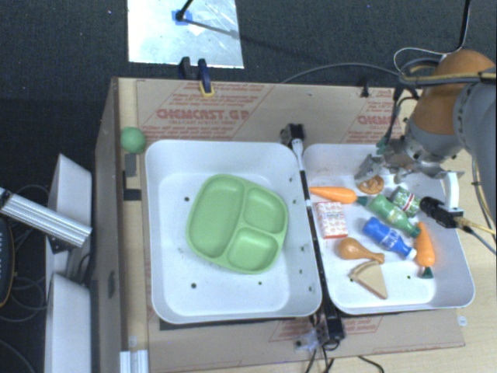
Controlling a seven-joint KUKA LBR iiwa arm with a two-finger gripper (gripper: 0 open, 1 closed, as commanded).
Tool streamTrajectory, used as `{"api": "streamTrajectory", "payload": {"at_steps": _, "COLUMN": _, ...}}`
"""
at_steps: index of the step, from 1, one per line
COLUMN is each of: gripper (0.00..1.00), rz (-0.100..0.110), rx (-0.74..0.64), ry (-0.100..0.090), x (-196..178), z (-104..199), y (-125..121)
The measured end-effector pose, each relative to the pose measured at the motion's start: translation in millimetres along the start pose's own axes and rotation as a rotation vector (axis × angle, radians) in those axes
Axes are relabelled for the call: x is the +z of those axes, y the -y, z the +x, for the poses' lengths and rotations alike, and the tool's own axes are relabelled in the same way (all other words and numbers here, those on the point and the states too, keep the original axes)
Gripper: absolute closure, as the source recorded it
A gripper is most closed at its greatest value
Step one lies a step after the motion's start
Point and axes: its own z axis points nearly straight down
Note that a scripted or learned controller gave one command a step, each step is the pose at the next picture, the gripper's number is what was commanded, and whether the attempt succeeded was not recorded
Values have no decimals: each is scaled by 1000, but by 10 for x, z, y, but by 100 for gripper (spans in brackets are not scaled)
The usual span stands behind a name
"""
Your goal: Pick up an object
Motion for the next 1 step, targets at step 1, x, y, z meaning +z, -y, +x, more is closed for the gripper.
{"api": "streamTrajectory", "payload": {"at_steps": 1, "gripper": 0, "rz": 4, "rx": 3, "ry": -1, "x": 233, "z": -232, "y": -207}}
